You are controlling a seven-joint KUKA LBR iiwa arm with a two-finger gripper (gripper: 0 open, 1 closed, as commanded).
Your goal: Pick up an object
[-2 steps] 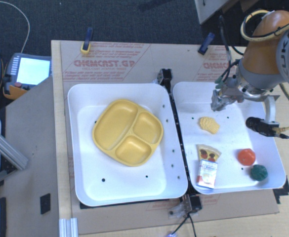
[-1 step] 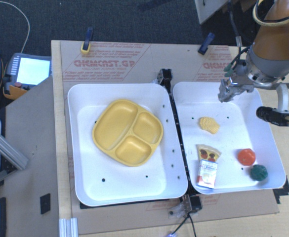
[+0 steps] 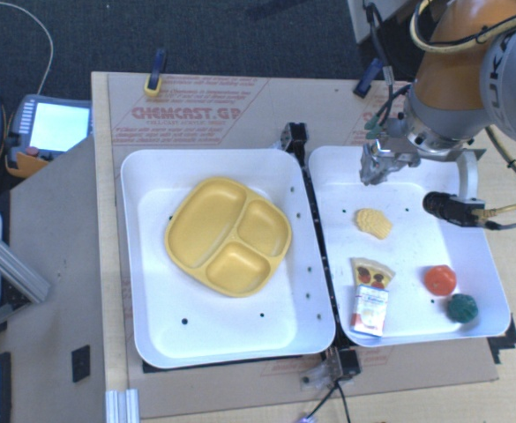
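Right bin (image 3: 496, 280) — packet (image 3: 370, 310), tomato (image 3: 440, 279), left bin (image 3: 143, 263) — yellow tray (image 3: 228, 235)

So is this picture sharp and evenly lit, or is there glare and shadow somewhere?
Camera view: mostly sharp and evenly lit; the yellow tray casts a soft shadow in the left bin; the arm's orange band carries a bright highlight; the gripper looks slightly soft.

Right bin: yellow food (image 3: 374, 223), pizza slice (image 3: 371, 274), packet (image 3: 370, 310), tomato (image 3: 440, 280), green ball (image 3: 461, 308).
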